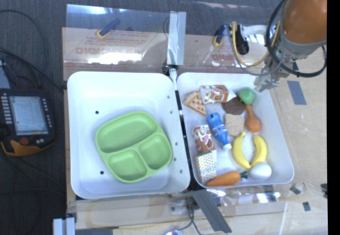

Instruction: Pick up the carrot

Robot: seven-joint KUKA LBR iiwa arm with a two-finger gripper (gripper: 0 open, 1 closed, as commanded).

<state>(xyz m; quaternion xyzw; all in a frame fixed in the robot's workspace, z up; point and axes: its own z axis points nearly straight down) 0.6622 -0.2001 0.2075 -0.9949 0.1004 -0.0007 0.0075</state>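
Note:
The orange carrot (224, 179) with a small green stem lies along the front wall of the right bin (284, 162), between a patterned packet (206, 164) and a white egg (260, 171). My gripper (264, 81) hangs at the bin's far right corner, below the orange wrist band (305, 6), near a green toy (246, 96). It is far from the carrot, with most of the bin's length between them. The gripper's tip is small and partly hidden by the wrist and cables.
The right bin also holds a waffle (194, 103), a box (214, 94), a brown cookie (234, 105), a drumstick (252, 120), a blue bottle (218, 129) and bananas (249, 151). A green divided plate (134, 145) lies in the left bin (85, 96).

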